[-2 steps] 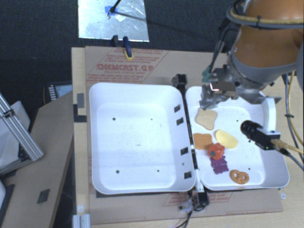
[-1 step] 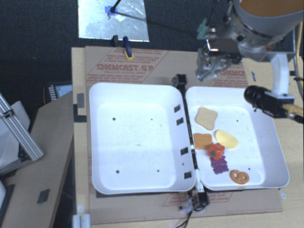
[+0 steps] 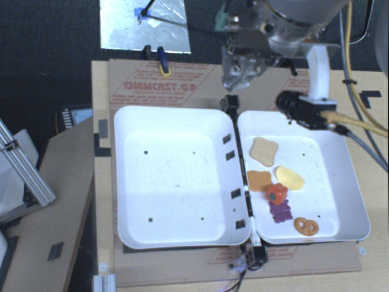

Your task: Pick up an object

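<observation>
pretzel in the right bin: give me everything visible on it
The pretzel is a small golden-brown twisted loop with holes showing through, and looks like toy food. It lies flat on the floor of the right bin, in the near corner area, closest to the camera of all the items. It sits just right of the purple piece, barely apart from it or touching; too close to tell.

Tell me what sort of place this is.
Probably a robotics lab test bench, not a kitchen. Two shallow white bins sit side by side on a cardboard sheet, the right one holding small toy foods such as a pretzel, with the gripper and loose cables above.
</observation>
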Controlling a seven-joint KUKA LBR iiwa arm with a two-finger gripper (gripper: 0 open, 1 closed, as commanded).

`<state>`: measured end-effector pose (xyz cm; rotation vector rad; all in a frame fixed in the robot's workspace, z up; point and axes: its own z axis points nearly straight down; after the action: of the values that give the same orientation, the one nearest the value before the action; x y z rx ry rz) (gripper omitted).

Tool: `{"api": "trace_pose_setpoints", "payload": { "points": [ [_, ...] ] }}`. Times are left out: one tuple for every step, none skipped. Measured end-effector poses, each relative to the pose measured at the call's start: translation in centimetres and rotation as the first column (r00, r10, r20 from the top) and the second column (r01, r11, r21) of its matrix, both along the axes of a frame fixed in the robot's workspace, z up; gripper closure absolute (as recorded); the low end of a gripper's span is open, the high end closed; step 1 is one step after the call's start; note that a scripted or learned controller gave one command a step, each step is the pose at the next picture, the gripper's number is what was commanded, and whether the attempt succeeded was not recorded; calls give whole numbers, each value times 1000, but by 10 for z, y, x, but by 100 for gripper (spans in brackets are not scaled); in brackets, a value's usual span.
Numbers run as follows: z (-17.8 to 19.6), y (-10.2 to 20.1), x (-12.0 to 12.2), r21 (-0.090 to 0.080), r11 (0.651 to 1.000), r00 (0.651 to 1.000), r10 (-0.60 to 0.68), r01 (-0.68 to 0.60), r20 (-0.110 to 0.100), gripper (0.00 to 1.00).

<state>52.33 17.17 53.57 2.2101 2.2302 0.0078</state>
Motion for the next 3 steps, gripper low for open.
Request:
{"api": "trace_pose_setpoints", "payload": {
  "points": [
    [-2,66,40,0,1000,1000,0,0,-3,100],
    [0,63,-40,0,1000,1000,-1,1,-5,100],
    [11,63,-37,1,1000,1000,1,-1,0,100]
  ]
}}
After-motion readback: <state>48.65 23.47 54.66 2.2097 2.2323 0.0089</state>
